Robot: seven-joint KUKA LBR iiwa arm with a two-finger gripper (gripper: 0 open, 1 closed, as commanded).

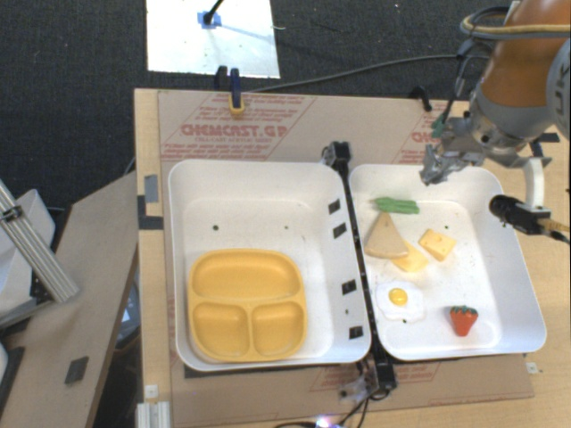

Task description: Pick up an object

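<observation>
Bench [268,119] is brown board over dark carpet. The left bin [259,181] holds a yellow divided tray [248,306] near its front edge. The right bin [500,266] holds the cheese wedge [385,237], fried egg [399,299], strawberry [463,319] and green bean [396,206]. The gripper [434,169] hovers over the far edge, holding nothing.

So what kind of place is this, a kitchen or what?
Most likely a robotics lab test bench, not a kitchen: a robot arm reaches over two white bins, the food is toy pieces like a strawberry, and cables run across.
</observation>
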